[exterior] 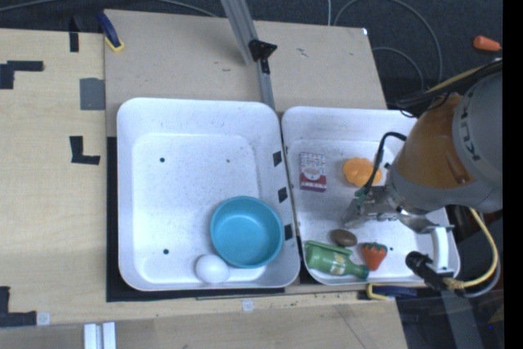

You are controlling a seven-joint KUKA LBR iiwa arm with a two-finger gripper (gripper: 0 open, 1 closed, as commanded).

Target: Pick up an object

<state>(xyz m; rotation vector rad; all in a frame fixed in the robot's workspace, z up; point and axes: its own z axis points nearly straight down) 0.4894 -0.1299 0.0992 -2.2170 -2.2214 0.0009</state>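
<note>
My gripper [357, 212] hangs low inside the right bin [343, 120]; I cannot tell from here whether it is released or clenched, and I see nothing caught in it. No object is fixed for me, so I judge by nearness. Just below my tip lies a small brown lump [344, 238], the closest candidate. Beyond it, along the bin's near wall, lie a green bottle [333, 259] on its side and a strawberry-like red piece [373, 255], close together. Above my tip sits an orange round thing [357, 171], partly behind my wrist, and off to my far side a small red-and-white carton [312, 172] lies flat. To do this well, I should centre over the brown lump, straddle its short axis, and descend straight, keeping clear of the bottle so a nudge doesn't roll it. The other bin [131, 176], with its blue bowl [245, 231] and white ball [212, 267], is well apart.
</note>
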